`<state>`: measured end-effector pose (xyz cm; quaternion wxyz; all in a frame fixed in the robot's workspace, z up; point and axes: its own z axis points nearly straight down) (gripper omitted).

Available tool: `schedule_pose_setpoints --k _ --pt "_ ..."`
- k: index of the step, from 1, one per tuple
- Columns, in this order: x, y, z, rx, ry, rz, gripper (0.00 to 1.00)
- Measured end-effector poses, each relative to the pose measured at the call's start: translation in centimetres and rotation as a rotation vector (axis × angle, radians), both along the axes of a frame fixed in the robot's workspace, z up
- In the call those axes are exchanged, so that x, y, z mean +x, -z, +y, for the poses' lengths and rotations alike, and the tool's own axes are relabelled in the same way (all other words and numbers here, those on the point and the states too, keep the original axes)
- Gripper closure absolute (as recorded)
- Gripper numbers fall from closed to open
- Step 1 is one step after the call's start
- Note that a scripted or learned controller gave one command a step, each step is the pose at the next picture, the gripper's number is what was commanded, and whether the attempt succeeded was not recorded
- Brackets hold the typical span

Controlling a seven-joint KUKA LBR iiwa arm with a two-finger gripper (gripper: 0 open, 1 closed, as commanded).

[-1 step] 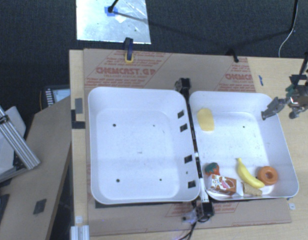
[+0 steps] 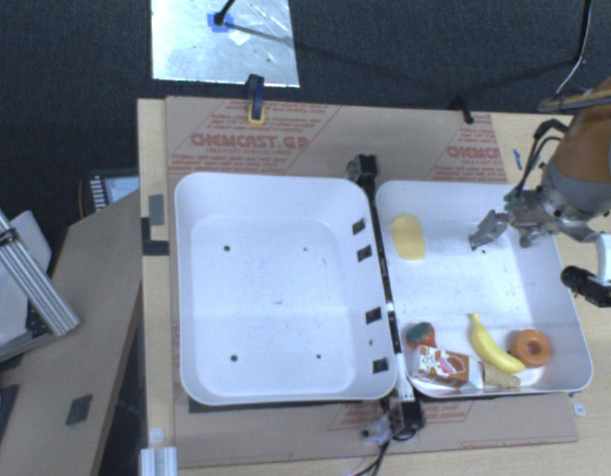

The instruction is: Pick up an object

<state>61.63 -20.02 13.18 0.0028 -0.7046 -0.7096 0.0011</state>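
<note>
arm enters from the right edge, orange band above the wrist visible, gripper (image 2: 491,230) hanging over the upper right part of the right bin (image 2: 454,291). one dark finger points left and down toward the bin floor; cannot tell whether the fingers are apart or closed, and nothing is seen between them. objects all sit in the right bin: a pale yellow block (image 2: 409,237) near the upper left, well apart from the gripper; a banana (image 2: 489,344) near the front wall; an orange ring (image 2: 531,347) just right of the banana; a small red and green item (image 2: 420,336) by the divider; a printed red and white packet (image 2: 443,367) just below it at the front corner. left bin (image 2: 276,286) alongside, sharing the central divider.
</note>
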Motion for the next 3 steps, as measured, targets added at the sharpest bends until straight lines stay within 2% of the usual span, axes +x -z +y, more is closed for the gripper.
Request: schedule_pose_setpoints --k 1,2,3 --pt "1.8 5.0 5.4 -0.001 -0.002 -0.005 0.0" --pt "5.5 4.6 4.8 -0.004 0.001 -0.012 0.0" --pt "5.3 4.7 12.1 0.0 -0.003 -0.008 0.0"
